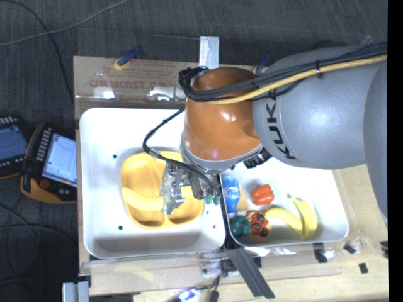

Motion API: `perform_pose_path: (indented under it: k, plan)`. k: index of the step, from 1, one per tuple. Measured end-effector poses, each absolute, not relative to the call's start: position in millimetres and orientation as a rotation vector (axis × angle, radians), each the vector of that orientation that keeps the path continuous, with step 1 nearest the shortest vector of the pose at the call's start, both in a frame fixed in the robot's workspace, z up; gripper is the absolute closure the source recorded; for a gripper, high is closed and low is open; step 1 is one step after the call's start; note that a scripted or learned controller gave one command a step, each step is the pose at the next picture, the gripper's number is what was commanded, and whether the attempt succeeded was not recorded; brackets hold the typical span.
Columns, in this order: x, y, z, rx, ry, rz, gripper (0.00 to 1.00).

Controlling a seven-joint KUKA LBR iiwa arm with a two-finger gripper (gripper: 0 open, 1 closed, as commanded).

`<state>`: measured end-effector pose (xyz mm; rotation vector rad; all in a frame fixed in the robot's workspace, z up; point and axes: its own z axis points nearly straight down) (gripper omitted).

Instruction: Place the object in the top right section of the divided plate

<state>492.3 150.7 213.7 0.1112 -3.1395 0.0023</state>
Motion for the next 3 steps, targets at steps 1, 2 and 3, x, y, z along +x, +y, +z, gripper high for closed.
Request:
perform_pose_path:
  k: [1,2,3]
  plan:
    - [490.8,92.6,218.7,-0.111,-3.138,0.0,1.0]
    - [490.8,92.7,218.7,-0.111,-3.139,0.0,0.0]
    - [492.0,93.5,226.0,-0.115,-3.137,-0.003,1.0]
